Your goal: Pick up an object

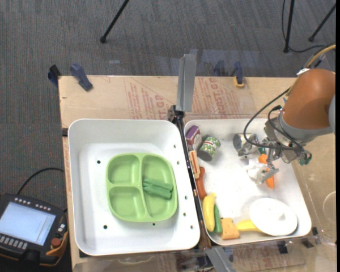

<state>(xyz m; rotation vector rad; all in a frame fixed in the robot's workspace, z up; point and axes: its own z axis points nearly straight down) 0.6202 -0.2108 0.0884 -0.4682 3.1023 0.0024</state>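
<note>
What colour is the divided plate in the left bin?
Light green divided plastic plate, seen clearly in the camera view.

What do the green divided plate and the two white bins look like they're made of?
Green divided plate: probably molded plastic, judging by its uniform matte color and rounded compartment walls. Left white bin and right white bin: likely smooth, slightly glossy plastic with rounded corners, though I can't be certain.

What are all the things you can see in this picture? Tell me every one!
White bins: two, side by side on the bench.
Divided plate: one, green, left bin.
Bean pods: dark green, on that plate.
Can: one, green label, right bin's far left.
Banana: one, yellow, right bin's near left.
Cheese wedge: one, orange, near edge.
Round plate: one, white, right bin's near right.
Carrot: one, orange, under gripper.
Gripper: one, over right bin.
</note>
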